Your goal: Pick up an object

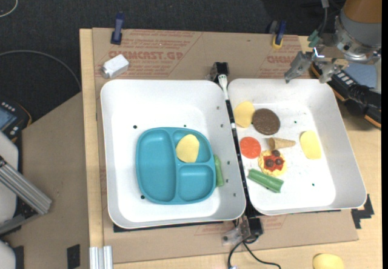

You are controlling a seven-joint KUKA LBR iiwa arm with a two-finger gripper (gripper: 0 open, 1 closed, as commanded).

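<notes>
The right bin (345,183) holds several toy foods: a pale yellow piece (244,114), a brown cookie (265,122), a red disc (250,147), a small cone (282,143), a yellow lemon-like piece (310,145), a pizza slice (272,162) and a green bean pod (265,180). In the left bin (121,110) lies a teal divided plate (159,168) with a yellow piece (188,148) in it. My gripper (311,69) hangs open over the right bin's far rim, with nothing between its fingers, well clear of the foods.
A green strip (219,171) lies beside the plate's right edge. Blue clamps (117,28) (279,34) and a white block (115,66) sit on the cardboard behind the bins. A yellow object (327,260) lies on the bench at the front right.
</notes>
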